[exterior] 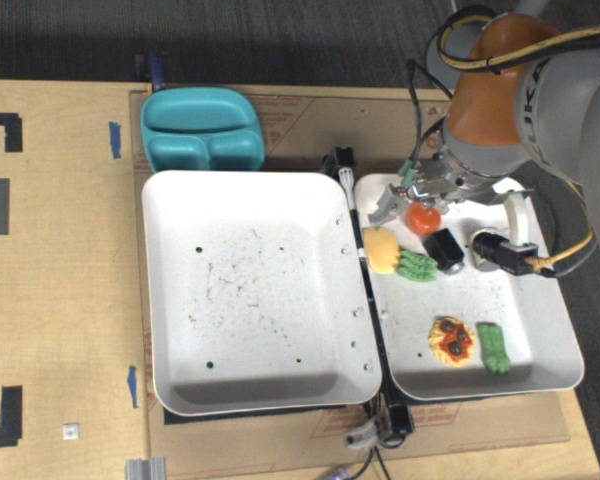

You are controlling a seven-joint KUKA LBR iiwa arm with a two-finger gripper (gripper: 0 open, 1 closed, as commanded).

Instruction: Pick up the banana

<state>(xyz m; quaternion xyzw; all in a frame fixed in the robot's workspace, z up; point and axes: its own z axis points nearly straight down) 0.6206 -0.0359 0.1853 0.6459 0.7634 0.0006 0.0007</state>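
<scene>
The banana [381, 250] is a short yellow piece lying at the left side of the right bin [540, 368], against the wall between the bins. My gripper [412, 200] hangs over the far left part of that bin, just above and to the right of the banana. It is open, with nothing between its fingers. One grey finger [387, 208] points down-left toward the banana and stops short of it. A red-orange tomato-like piece [424, 218] lies right under the gripper.
Beside the banana are a green ridged piece [416, 266] and a black block [443, 249]. A small pizza [451, 339] and a green pickle [493, 348] lie near the front. The left bin [250, 288] adjoins. A teal tray [202, 128] stands behind it.
</scene>
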